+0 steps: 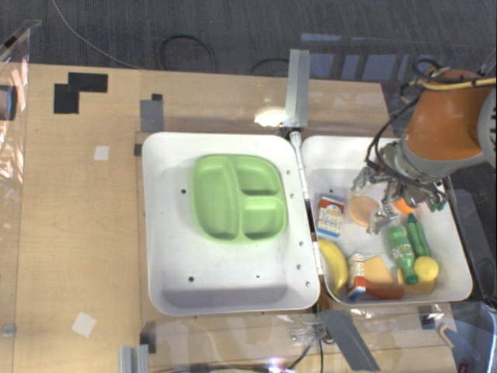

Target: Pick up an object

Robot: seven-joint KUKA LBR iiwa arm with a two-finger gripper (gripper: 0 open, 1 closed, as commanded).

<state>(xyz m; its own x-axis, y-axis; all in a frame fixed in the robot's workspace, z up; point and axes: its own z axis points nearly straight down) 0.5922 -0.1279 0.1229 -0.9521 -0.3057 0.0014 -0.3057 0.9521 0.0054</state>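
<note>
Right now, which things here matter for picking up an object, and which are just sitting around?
Job in hand:
gripper, over the right bin
tan round piece
green bottle
banana
small carton
lemon

Lying about:
green divided plate in the left bin
black cable behind the bench

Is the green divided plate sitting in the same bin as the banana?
No: the green divided plate lies in the left bin, while the banana is in the right bin.
</note>
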